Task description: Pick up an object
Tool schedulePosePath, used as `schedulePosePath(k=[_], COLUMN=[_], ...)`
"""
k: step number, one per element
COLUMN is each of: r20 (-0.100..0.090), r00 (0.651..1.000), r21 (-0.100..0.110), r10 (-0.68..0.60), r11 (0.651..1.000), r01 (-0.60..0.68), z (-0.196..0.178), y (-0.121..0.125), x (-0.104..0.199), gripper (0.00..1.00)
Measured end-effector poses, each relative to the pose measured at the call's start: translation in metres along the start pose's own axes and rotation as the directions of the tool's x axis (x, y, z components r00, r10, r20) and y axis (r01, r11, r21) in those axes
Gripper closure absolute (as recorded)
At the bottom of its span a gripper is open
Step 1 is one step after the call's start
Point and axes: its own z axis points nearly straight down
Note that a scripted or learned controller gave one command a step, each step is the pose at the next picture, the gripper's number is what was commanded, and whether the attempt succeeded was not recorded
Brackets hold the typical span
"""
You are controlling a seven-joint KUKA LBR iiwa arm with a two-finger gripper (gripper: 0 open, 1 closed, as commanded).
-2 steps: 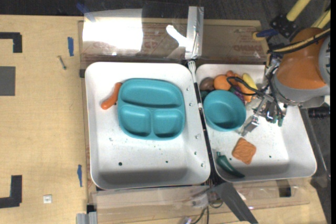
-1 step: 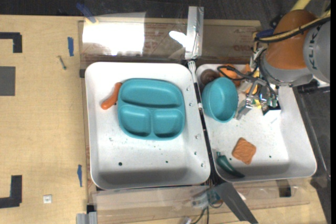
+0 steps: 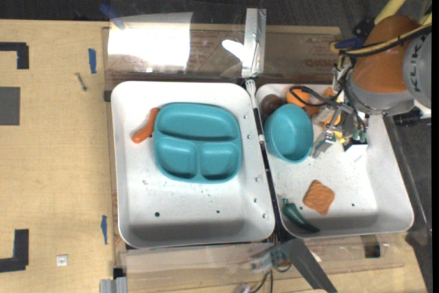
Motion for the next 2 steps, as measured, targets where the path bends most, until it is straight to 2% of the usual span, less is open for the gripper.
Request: schedulePosePath(k=[1,2], r20=[0.011,0.002], r00=[1.0,0.974], r21=[0.0,-0.002], r10=[-0.004,0.226], r11=[1.0,0.974], r01=[0.004,-0.226], z=[-0.012,-0.131], y=[0.002,0.048], x=[-0.004,0.011], gripper=[1.0,1.0])
